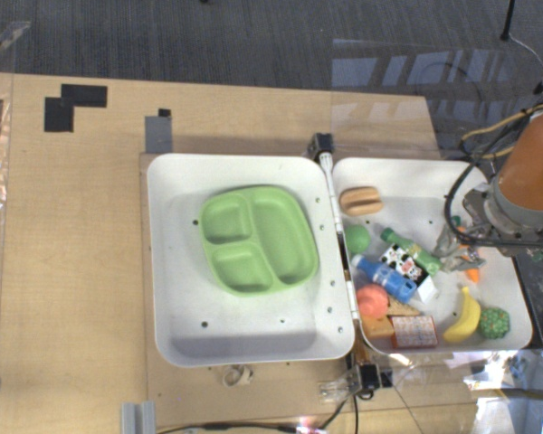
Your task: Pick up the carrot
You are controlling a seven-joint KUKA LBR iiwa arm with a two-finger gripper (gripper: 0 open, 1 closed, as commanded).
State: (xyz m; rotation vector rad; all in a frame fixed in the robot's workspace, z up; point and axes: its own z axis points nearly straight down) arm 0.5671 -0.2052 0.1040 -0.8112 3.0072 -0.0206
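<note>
From the overhead camera, my arm comes in from the 3 o'clock side, its orange band hanging over the right bin's far right part. My gripper is low inside that bin, a little to 3 o'clock of the bin's middle. From this height I cannot tell whether it is spread or closed.

The carrot shows as a small orange piece just beside the gripper tip, on its 4 o'clock side. I cannot tell whether it is touching the tool or lying on the bin floor under it.

The other things in the right bin:
- a tan bun towards 10 o'clock
- a green bottle near the middle, lying slantwise, with a black-and-white carton just beside it at 6 o'clock
- a blue bottle at 8 o'clock of the carton
- a pinkish-orange fruit against the left wall at 8 o'clock
- a red box at 6 o'clock
- a banana at 5 o'clock, with a green bumpy ball just beside it at 3 o'clock

The left bin holds a green divided plate, well apart from my tool.
</note>
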